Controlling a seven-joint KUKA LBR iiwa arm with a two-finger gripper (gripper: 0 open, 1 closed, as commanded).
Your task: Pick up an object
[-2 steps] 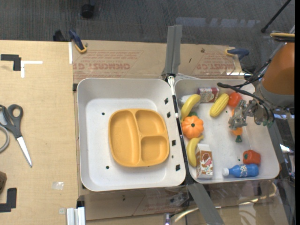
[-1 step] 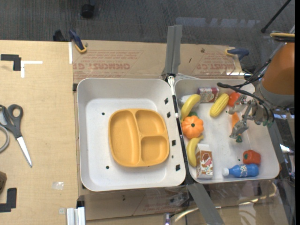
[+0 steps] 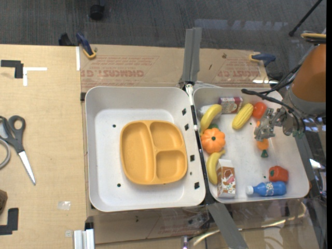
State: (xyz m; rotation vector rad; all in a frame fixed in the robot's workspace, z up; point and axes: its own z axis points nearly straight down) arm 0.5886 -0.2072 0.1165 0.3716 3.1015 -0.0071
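Observation:
My gripper point(image 3: 263, 130) hangs low over the right bin point(image 3: 244, 152), near its right side. Just below it lies a small orange carrot with a green end point(image 3: 264, 146), and a red-orange piece point(image 3: 259, 110) lies just above it. Around them are a corn cob point(image 3: 243, 116), two bananas point(image 3: 209, 115) point(image 3: 212, 168), a small pumpkin point(image 3: 213, 140), a milk carton point(image 3: 226, 179), a blue bottle point(image 3: 267, 189), a red pepper point(image 3: 278, 173) and a small purple pack point(image 3: 230, 105). Nothing visibly sits in the gripper.
The left bin point(image 3: 104, 139) holds a yellow divided plate point(image 3: 154, 152). Scissors point(image 3: 18, 145) lie on the wooden bench at far left. Cardboard point(image 3: 129, 66) lies behind the bins. The arm's orange band point(image 3: 311, 77) rises at the right edge.

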